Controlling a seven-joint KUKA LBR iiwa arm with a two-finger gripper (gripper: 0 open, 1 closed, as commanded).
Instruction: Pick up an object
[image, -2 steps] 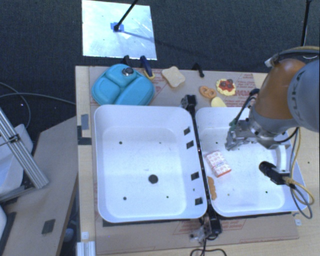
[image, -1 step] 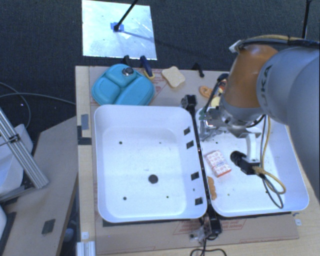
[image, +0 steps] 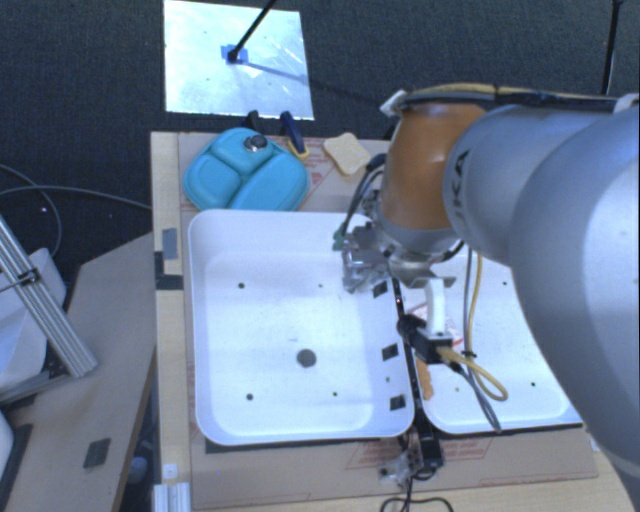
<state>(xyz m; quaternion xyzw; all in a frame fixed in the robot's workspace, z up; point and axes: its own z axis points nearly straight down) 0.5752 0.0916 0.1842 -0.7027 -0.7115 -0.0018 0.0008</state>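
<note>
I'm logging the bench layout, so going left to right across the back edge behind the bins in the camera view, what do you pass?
Blue divided tray → dark blue handled tool → tan sponge-like piece → the arm's orange band.

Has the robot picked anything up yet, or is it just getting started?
Nothing looks picked up yet. The arm has reached in over the seam between the two white bins, with its gripper low above the left bin. I can't see anything held in it. A small dark round object lies loose on that bin's floor. The grasp and the lift are left.
</note>
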